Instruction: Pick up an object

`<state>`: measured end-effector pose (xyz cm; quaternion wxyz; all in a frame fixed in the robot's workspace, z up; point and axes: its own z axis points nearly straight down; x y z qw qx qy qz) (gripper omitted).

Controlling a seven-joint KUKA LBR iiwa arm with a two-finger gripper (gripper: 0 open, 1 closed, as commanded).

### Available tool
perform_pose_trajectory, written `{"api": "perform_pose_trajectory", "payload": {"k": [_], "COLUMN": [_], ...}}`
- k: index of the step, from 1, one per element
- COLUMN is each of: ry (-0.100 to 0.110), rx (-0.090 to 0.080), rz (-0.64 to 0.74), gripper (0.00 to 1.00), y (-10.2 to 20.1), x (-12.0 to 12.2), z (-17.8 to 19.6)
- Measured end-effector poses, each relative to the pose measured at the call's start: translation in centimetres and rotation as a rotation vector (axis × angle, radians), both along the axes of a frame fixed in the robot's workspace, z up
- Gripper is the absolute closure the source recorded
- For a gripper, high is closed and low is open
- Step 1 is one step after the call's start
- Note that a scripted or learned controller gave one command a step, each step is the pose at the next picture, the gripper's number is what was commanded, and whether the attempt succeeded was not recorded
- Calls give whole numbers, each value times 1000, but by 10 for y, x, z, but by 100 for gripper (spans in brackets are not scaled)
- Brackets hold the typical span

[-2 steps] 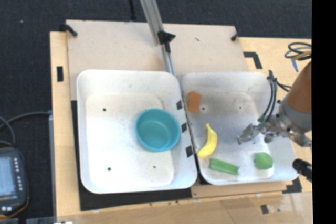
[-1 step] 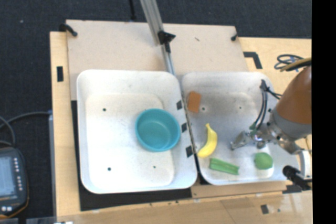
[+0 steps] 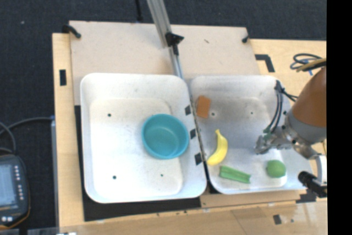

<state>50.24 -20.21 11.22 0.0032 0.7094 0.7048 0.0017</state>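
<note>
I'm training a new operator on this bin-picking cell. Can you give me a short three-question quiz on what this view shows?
1. True or false: the blue bowl sits in the right bin.
2. Which item lies nearest the tool? A) banana B) green ball C) orange block
3. Fill in: the long green vegetable lies just below the ____.

Key: 1 false, it is in the left bin; 2 B; 3 banana.
</note>
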Motion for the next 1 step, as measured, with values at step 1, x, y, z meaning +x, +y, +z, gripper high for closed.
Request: {"api": "perform_pose_trajectory", "payload": {"k": [1], "ry": [0], "rx": [-1], "rz": [9], "gripper": [100], "y": [-3], "x": [5], "z": [44]}}
